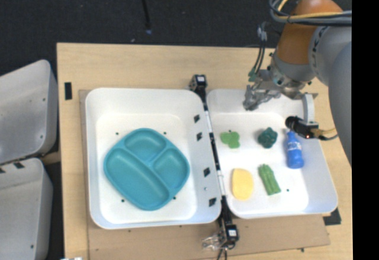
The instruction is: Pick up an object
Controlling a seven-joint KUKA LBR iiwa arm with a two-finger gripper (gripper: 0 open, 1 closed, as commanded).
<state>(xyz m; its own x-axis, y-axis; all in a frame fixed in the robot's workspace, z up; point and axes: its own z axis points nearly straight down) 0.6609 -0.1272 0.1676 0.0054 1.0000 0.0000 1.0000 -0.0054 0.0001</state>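
Desk (71,63), pale wood, two white bins edge to edge at the middle.

Left bin (95,105): one teal divided plate (146,168), flat, set toward the near-left. It stands clear of all four walls, with the widest bare floor along the far side.

Right bin (323,193): five small items, all on the floor, none touching another.
- light green lumpy piece (230,139), near the wall shared with the left bin
- dark green lumpy piece (267,137), mid-bin, well separated from the light one
- blue bottle (294,150), lying roughly lengthwise, the item closest to the right-hand wall
- yellow rounded piece (241,183), toward the near-left corner, close to the shared wall
- green ridged stick (269,180), just beside the yellow piece with a narrow gap between, slightly tilted

Arm (302,34) comes in from the right, its orange band over the bin's far-right corner. The end effector (254,100) hangs over the far-left part of the right bin, just inside the far wall (whether it is spread or pressed together, I cannot tell). It is apart from every item. The light green and dark green pieces lie nearest, on its near side.

Open room: bare floor beneath the end effector along the far wall, and a clear lane between the two upper greens. The near-right corner is open too.
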